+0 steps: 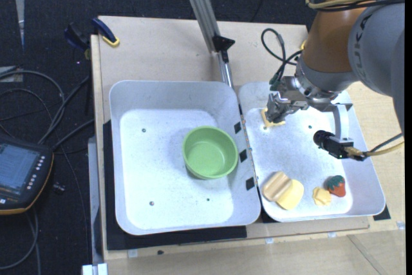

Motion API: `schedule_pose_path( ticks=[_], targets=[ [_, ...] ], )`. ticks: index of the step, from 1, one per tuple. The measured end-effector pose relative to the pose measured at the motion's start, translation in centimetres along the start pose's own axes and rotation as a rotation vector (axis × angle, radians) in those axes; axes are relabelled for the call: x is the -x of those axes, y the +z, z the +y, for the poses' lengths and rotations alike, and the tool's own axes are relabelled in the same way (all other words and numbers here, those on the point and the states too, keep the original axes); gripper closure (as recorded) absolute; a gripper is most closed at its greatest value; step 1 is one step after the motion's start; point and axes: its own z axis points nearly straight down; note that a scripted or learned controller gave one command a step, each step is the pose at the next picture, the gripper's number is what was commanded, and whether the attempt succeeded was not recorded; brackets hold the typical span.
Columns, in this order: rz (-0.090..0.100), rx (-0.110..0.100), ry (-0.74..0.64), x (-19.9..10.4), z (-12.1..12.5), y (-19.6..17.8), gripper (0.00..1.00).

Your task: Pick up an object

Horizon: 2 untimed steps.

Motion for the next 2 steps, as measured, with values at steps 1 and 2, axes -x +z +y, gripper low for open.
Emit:
schedule_pose_path(
  ticks=[1, 2],
  targets=[
    [0.0, 0.0, 0.0, -5.7, -1.6, 0.0, 1.0],
    [0.0, 0.001, 0.0, -10.5, -3.1, -2.2, 1.0]
  ],
)
